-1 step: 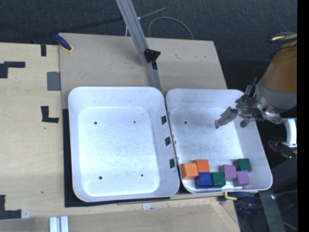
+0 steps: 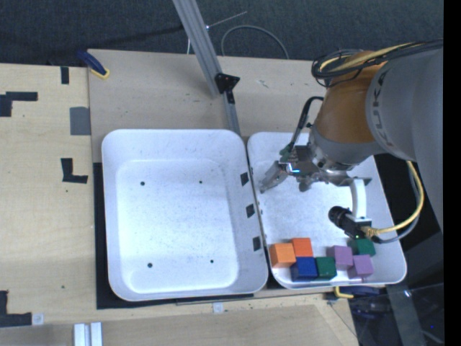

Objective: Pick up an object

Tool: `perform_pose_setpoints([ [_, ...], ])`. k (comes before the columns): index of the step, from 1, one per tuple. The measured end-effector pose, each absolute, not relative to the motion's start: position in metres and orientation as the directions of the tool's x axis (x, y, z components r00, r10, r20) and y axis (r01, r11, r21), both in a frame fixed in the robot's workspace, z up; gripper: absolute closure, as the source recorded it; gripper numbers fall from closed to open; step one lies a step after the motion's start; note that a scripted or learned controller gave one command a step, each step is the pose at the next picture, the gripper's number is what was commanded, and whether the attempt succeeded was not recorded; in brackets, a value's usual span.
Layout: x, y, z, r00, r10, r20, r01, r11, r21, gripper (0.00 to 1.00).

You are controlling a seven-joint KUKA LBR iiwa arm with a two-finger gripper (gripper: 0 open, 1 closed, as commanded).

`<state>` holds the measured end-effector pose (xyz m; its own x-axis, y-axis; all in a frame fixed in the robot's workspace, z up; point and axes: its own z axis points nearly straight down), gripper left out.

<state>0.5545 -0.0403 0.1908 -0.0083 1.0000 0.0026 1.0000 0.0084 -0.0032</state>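
Coloured blocks [image 2: 322, 259] clustered (touching) along bin's [image 2: 392, 271] near edge.

Two white bins [image 2: 119, 150] of smooth, matt plastic, faintly speckled with dark flecks. Bench [image 2: 43, 215] of pale, matt wood, unvarnished by the look. Small blocks [image 2: 317, 259], below the jaws, of plain matt colour: orange, blue, green, purple; material hard to tell. Gripper [image 2: 288, 176] of dull grey metal. Arm [image 2: 403, 99], above and right of the jaws, in smooth grey casing with a slightly glossy orange band [image 2: 346, 117]. Slanting pole [image 2: 198, 34] of brushed metal.
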Motion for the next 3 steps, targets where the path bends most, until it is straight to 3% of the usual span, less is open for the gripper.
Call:
perform_pose_setpoints([
  [1,0.554,-0.045,0.201,-0.002,1.000,0.001,1.000,0.002,-0.003,1.00],
  [2,0.552,0.033,0.191,-0.009,1.000,0.003,1.000,0.009,-0.004,1.00],
  [3,0.547,0.071,0.297,-0.006,1.000,0.002,1.000,0.006,0.007,1.00],
])
